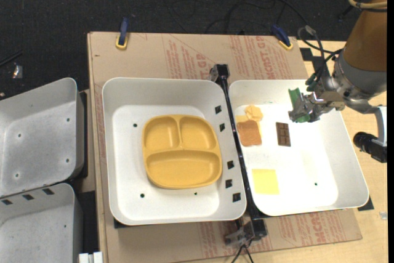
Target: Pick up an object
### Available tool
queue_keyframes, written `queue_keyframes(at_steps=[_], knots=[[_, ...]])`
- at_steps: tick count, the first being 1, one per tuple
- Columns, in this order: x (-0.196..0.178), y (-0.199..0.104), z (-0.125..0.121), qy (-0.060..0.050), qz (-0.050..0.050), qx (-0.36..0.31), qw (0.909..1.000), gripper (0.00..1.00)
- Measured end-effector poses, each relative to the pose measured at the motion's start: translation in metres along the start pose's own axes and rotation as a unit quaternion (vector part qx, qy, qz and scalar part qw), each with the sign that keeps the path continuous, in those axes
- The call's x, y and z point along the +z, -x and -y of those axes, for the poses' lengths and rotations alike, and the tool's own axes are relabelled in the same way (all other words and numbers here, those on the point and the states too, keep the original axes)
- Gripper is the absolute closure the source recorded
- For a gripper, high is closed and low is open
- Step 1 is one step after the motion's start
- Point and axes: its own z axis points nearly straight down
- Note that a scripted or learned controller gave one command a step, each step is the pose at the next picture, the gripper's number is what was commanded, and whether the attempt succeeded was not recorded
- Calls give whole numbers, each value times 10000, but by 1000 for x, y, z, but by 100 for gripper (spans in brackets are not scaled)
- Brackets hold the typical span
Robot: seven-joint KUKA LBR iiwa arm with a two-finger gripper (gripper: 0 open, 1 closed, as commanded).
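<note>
My gripper (303, 113) hangs over the upper right part of the right bin (345, 151), at the end of the grey arm with the orange band. A small green thing (295, 97) shows right at the gripper's tip, and whether it is gripped is unclear. On the bin floor to the gripper's left lie a dark brown bar (282, 133), a tan toast-like slice (249, 132) and a small orange-yellow piece (253, 113). A flat yellow square (265, 181) lies nearer the front.
The left bin (123, 194) holds a yellow divided plate (182, 151). A black divider (233, 145) runs between the two bins. Grey trays (37, 132) stand off the bench to the left. Cables trail behind the arm at the right.
</note>
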Motion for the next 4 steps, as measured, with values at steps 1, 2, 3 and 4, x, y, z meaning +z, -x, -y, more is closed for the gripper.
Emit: queue_keyframes(at_steps=[1,2,3,4], knots=[[15,-43,-11,-37,-13,-13,10000,100],[31,-102,-20,-40,-12,-18,10000,100],[28,-148,-27,-28,-11,-14,10000,100],[25,-202,-40,-22,-18,-20,10000,100]])
